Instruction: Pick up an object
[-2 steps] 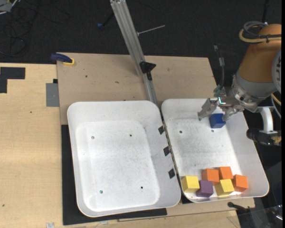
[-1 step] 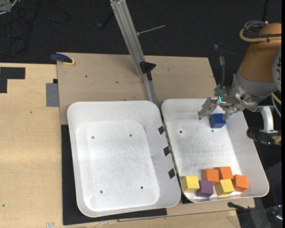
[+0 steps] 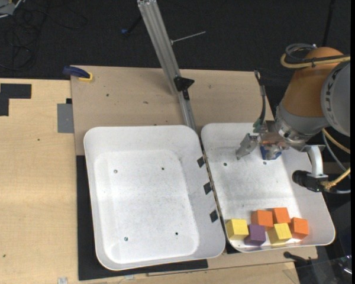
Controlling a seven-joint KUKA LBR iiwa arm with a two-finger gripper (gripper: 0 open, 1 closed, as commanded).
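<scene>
My gripper (image 3: 260,151) hangs low over the far part of the right bin (image 3: 242,179). Its fingers stand apart and open; the left finger (image 3: 246,147) juts out to the left. A small blue block (image 3: 270,152) sits by the right finger, and I cannot tell whether it rests on the bin floor or touches the finger. Several blocks cluster at the bin's near edge: a yellow one (image 3: 237,227), a purple one (image 3: 257,234), two orange ones (image 3: 262,218) (image 3: 280,215), another yellow one (image 3: 278,233) and a third orange one (image 3: 299,226).
The left bin (image 3: 142,200) lies beside the right one, with black clips (image 3: 206,187) along the shared edge. A slanted metal rail (image 3: 165,52) rises behind the bins. The arm's orange band (image 3: 310,87) and its cables are at the right.
</scene>
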